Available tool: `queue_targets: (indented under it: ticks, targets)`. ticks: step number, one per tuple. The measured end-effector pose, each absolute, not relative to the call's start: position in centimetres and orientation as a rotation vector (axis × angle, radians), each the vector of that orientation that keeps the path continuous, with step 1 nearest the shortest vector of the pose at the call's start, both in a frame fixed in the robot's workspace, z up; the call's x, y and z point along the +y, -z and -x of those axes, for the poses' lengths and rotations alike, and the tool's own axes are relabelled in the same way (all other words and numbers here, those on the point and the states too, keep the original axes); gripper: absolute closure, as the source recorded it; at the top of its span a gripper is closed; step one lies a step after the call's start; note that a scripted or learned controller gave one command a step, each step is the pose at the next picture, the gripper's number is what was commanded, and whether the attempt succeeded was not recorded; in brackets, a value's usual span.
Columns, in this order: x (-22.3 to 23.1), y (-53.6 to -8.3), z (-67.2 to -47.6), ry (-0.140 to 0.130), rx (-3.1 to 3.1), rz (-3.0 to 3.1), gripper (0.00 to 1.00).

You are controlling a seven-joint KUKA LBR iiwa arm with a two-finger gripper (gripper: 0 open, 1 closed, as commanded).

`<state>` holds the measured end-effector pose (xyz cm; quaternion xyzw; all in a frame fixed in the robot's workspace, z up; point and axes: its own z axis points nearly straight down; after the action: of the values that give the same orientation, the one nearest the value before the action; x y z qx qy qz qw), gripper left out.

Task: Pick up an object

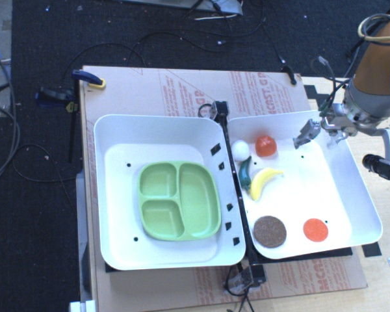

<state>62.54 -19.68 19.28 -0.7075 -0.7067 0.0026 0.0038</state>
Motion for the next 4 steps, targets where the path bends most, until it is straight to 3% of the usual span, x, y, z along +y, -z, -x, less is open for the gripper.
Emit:
queue_targets:
  ticks: [1,3,4]
  targets:
    - [-19.6,-19.8,-62.8,0.0,-2.222,2.221,0.0]
    - [-19.3,-9.6,-62.5,0.003,-2.225,2.226,0.0]
    - [-19.5,-10.9,-62.6,0.006,-2.229,2.23,1.0]
